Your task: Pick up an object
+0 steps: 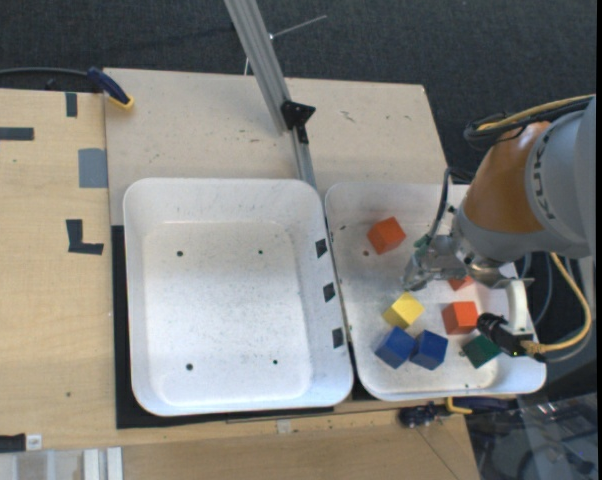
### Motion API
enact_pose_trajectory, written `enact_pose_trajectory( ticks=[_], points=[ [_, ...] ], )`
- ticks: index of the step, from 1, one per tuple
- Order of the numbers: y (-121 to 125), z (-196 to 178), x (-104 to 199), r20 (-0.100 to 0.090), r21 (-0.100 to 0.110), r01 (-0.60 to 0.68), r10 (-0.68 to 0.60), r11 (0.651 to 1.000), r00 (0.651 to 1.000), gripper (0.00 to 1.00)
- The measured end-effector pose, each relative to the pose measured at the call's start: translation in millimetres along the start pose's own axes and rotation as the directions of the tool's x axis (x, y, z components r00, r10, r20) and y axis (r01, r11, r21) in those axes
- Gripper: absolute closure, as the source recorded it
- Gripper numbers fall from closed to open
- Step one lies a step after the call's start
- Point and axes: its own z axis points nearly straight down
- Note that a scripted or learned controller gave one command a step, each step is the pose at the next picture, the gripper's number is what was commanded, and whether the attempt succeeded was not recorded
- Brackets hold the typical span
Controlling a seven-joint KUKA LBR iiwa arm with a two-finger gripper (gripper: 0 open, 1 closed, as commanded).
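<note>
The right bin (361,208) holds several small blocks. An orange cube (386,235) lies near its middle top. A yellow cube (404,311) sits lower, with two blue cubes (411,348) in front of it. Another orange cube (460,316) and a dark green block (481,350) lie at the right side. A reddish block (461,283) peeks out under the wrist. My gripper (421,273) hangs low in this bin, just above the yellow cube and right of the orange cube. I see nothing between its fingers.
The left bin (141,208) stands beside the right one, with a shared rim between them. A slanted metal pole (266,63) rises from the bench behind the bins. Cables (571,298) loop at the right edge beside the arm.
</note>
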Motion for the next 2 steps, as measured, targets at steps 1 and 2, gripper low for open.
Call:
enact_pose_trajectory(
  ticks=[1, 2],
  points=[
    [4, -61, 5, 0.002, -0.008, 0.001, -0.001, 1.000, 1.000, 1.00],
    [6, -114, 5, 0.003, -0.009, 0.000, 0.000, 1.000, 1.000, 1.00]
  ],
)
